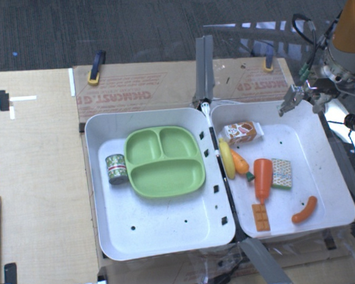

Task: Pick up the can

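Left bin (102, 193): the can (116, 169) lies near the left wall, just beside the left edge of a green plate (165, 161), possibly touching it. It appears to rest on its side, label outward. The plate, three-sectioned, occupies the bin's upper middle. That closeness matters: in my judgement a grasp must come from the wall side or from above, since the plate rim crowds the can's right.

Right bin (327, 175): along the dividing wall sit a banana (226, 159) and a small carrot (240, 164); above them a snack packet (242, 132). Mid-bin lie an orange bottle (263, 177) beside a sponge (281, 173), with a wafer (260, 217) below and a sausage (304, 210) toward the lower right. None bear on the task.

The gripper (293, 100) hangs over the right bin's upper right corner, well apart from the can. Whether its tool is wide or narrow cannot be told at this size; nothing is seen in it. The pick is not yet begun; the arm must cross both bins.
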`<state>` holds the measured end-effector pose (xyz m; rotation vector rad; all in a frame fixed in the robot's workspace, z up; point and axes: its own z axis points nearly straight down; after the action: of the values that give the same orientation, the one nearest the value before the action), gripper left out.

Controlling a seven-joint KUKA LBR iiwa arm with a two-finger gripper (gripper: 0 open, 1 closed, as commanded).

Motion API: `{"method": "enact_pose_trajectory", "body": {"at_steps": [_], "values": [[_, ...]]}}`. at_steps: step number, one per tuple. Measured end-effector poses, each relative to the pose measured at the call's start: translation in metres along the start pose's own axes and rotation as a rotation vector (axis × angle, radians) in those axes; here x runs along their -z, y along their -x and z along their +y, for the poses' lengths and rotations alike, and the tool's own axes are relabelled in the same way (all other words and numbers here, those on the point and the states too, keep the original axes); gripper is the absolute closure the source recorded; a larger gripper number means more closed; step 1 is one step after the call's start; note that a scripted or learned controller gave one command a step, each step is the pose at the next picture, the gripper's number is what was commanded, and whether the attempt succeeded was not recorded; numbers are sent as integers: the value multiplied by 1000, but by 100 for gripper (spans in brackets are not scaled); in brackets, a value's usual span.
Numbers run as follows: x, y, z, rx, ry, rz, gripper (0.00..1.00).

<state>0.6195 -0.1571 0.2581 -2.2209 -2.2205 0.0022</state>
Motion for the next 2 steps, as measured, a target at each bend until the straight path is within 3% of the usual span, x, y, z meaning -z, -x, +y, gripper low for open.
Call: {"method": "enact_pose_trajectory", "body": {"at_steps": [1, 2], "values": [[-142, -46, 0, 78, -2, 0, 0], [-66, -67, 32, -229, 1, -1, 0]]}}
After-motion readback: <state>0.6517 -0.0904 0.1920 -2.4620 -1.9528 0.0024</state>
